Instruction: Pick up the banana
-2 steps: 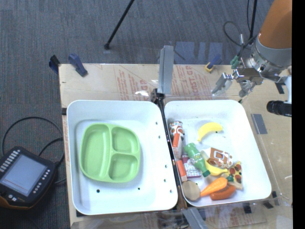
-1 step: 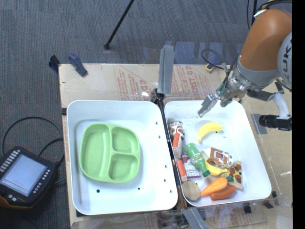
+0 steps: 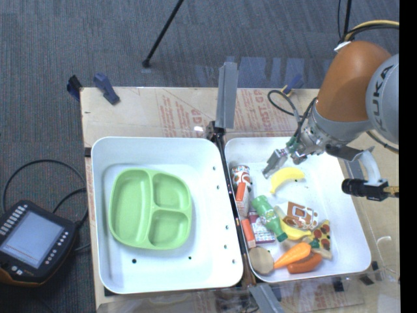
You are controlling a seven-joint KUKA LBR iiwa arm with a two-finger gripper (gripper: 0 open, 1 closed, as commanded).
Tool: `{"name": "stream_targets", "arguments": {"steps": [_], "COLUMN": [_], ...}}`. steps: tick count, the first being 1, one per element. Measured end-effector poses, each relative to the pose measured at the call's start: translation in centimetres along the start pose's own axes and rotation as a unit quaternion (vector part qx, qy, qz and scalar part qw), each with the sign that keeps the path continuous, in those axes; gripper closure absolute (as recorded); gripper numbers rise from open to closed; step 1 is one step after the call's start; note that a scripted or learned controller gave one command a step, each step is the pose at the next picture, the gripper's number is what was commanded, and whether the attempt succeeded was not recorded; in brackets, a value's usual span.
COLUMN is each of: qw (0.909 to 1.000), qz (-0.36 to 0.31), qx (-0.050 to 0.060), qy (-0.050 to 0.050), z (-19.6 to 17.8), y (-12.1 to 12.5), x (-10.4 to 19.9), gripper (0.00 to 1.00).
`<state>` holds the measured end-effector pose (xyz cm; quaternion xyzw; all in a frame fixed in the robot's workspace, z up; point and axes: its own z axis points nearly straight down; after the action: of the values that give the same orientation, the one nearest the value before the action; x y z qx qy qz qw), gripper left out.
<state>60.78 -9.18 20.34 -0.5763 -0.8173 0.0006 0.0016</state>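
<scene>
The gripper [image 3: 281,158] hovers low in the right bin [image 3: 348,201], toward its far edge, with its fingers parted and nothing between them. The banana [image 3: 285,178] lies on the bin floor just beside the fingertips, curved and free. Nearer the front edge sits a heap of toy food, including a carrot [image 3: 294,253]. The left bin [image 3: 104,168] holds a green divided plate [image 3: 150,209].

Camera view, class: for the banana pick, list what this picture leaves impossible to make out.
1. Gripper: too small and blurred to tell whether its jaws are open or shut, or whether they touch the banana.
2. Second yellow piece in the right bin: partly covered by a printed card; its full shape is hidden.
3. Arm: cut off by the right edge.
</scene>
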Motion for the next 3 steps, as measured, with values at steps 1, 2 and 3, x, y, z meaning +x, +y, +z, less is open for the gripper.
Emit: {"name": "stream_targets", "arguments": {"steps": [1, 2, 3], "qw": [0.9999, 0.9987, 0.9983], "qz": [0.015, 0.050, -0.059], "qx": [-0.001, -0.002, -0.001], "qy": [0.000, -0.001, -0.001], "z": [-2.7, -10.1, -4.9], "y": [2.0, 0.2, 1.7], "x": [6.1, -2.2, -2.9], "gripper": [0.00, 0.00, 0.00]}}
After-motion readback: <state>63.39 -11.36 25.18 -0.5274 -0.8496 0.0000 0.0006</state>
